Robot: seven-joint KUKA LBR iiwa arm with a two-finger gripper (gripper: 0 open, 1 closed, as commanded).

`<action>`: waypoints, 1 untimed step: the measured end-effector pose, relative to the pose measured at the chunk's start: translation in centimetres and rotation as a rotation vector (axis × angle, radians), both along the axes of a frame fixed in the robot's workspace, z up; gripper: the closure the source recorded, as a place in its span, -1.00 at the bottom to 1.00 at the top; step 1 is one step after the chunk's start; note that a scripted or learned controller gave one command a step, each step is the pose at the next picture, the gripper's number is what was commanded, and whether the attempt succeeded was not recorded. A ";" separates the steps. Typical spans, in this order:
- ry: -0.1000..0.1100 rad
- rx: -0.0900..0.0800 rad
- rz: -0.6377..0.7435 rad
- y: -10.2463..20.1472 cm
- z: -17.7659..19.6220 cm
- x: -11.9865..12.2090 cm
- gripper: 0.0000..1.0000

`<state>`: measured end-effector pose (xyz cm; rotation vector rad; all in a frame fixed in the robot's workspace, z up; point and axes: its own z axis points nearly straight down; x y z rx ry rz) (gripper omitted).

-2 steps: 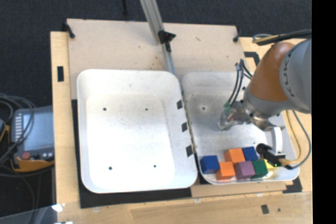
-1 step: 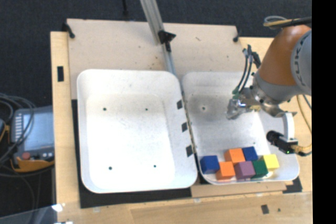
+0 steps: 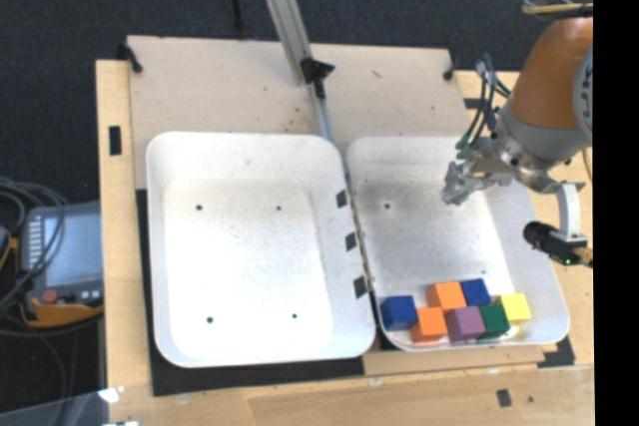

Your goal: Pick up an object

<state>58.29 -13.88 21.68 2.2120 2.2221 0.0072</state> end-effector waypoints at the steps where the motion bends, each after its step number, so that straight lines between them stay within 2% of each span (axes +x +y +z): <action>1: -0.002 0.000 0.001 0.4 6.4 0.0 1.00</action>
